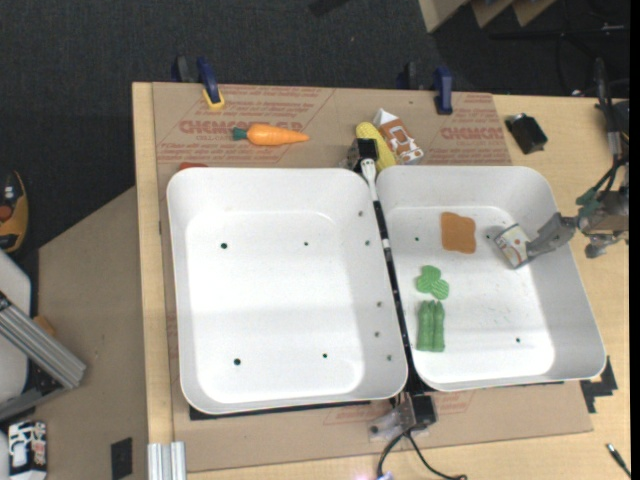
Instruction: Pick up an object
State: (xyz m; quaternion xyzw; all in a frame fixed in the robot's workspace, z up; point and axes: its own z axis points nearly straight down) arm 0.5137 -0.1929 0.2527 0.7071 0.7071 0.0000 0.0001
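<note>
The right bin (560,298) holds an orange-brown flat piece (458,232) near its back. A green clover-shaped piece (432,283) and a green ribbed piece (430,325) lie nearer its left wall. My gripper (510,245) sits low inside the right bin, just right of the orange-brown piece and apart from it. The arm (592,220) stretches in over the bin's right rim. I see nothing held in the gripper.
The left bin (200,268) stands beside the right one. On the board behind the bins lie a toy carrot (270,136), a yellow piece (372,138) and a small carton (400,140). Blue clamps (441,88) grip the back edge, and a black block (525,133) lies at the back right.
</note>
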